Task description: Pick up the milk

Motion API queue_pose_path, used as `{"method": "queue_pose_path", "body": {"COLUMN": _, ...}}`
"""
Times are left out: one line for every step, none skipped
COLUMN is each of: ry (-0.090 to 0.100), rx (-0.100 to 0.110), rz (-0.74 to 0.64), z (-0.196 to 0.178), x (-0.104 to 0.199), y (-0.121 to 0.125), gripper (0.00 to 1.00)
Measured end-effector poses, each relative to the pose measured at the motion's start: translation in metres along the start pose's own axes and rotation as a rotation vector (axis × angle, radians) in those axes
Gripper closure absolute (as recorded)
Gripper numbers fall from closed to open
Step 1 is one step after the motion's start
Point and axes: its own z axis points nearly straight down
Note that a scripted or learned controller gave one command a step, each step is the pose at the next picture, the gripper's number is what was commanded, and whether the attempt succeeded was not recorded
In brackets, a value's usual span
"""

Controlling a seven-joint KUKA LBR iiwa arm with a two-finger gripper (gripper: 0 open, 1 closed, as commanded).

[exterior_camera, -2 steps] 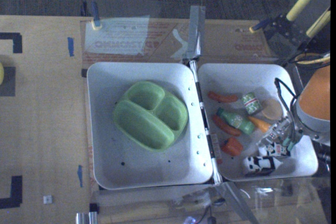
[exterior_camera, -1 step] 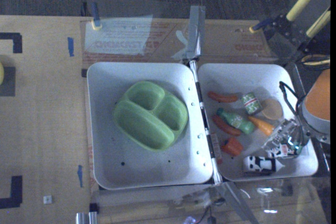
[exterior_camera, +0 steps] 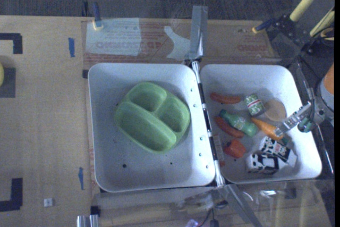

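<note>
The milk (exterior_camera: 269, 156) is a small carton with black-and-white cow patches. It lies on its side near the front right corner of the right bin (exterior_camera: 304, 94). My gripper (exterior_camera: 290, 124) hangs over the right side of that bin, just above and to the right of the carton, close to the orange carrot (exterior_camera: 265, 127). Nothing shows between the gripper and the carton, and the carton rests on the bin floor.
The right bin also holds a red sausage (exterior_camera: 226, 98), a green can (exterior_camera: 254, 104), a tan round piece (exterior_camera: 275, 110), a green bottle (exterior_camera: 239, 122) and a red pepper (exterior_camera: 235, 148). A green divided plate (exterior_camera: 153, 116) lies in the left bin (exterior_camera: 104, 157).
</note>
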Motion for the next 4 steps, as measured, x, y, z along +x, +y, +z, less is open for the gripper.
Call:
{"method": "queue_pose_path", "body": {"ry": -0.025, "rx": -0.022, "rz": -0.021, "z": 0.097, "x": -0.032, "y": -0.010, "gripper": 1.00}}
{"method": "queue_pose_path", "body": {"ry": -0.001, "rx": 0.000, "rz": -0.247, "z": 0.061, "x": -0.045, "y": -0.029, "gripper": 1.00}}
{"method": "queue_pose_path", "body": {"ry": -0.025, "rx": -0.016, "rz": -0.370, "z": 0.102, "x": -0.056, "y": -0.025, "gripper": 1.00}}
{"method": "queue_pose_path", "body": {"ry": 0.000, "rx": -0.001, "rz": -0.431, "z": 0.051, "x": -0.049, "y": -0.031, "gripper": 1.00}}
